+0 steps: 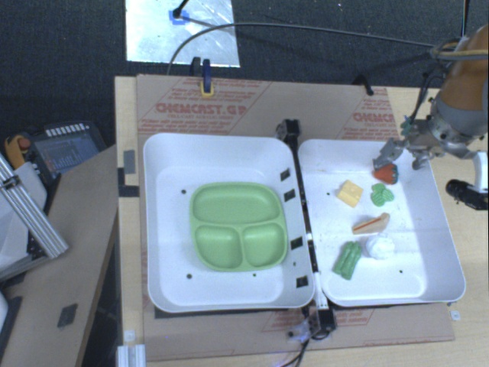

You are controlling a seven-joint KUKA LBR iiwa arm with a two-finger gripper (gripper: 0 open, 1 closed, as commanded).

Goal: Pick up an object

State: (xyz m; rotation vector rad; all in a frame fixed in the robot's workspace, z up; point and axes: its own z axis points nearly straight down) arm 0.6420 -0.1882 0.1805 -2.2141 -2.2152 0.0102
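1. Camera view looks down on two white bins on the tabletop [130, 205]; the left bin [164, 174] holds a green divided plate [235, 225].
2. In the right bin [428, 258] lie a red piece [386, 173], a yellow block [351, 193], a small green piece [381, 196], a hot-dog-like toy [371, 223], a white lump [380, 245] and a green cob-like piece [348, 259].
3. At the upper right of the frame, the hand [403, 153] hovers beside the red piece; whether it is open or closed I cannot tell.
4. Judged step: approach, nothing gripped. Next comes descending squarely over one piece, likely the red one.
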